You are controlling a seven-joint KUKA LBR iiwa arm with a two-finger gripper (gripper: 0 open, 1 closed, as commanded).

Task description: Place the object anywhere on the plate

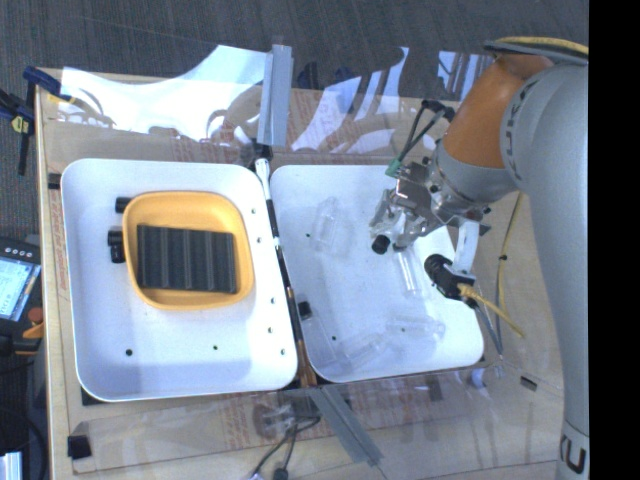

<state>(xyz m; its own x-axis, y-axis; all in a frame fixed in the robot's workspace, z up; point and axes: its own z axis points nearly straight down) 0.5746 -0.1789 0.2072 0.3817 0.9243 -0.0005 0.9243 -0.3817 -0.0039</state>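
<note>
Left bin (pixel 90 358): yellow plate (pixel 187 250), dark grooved insert (pixel 188 258).

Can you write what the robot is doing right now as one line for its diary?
gripper: over right bin | clear objects: in right bin | yellow plate: left bin, bare

bins x2 (pixel 90 368) | plate x1, yellow (pixel 185 208) | arm x1 (pixel 520 108) | gripper x1 (pixel 395 233)

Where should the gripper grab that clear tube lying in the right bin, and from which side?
Probably at mid-length of the clear tube, coming straight down with the fingers across its narrow width. It lies flat on the right bin floor just below the gripper, so only its long sides offer purchase.
</note>
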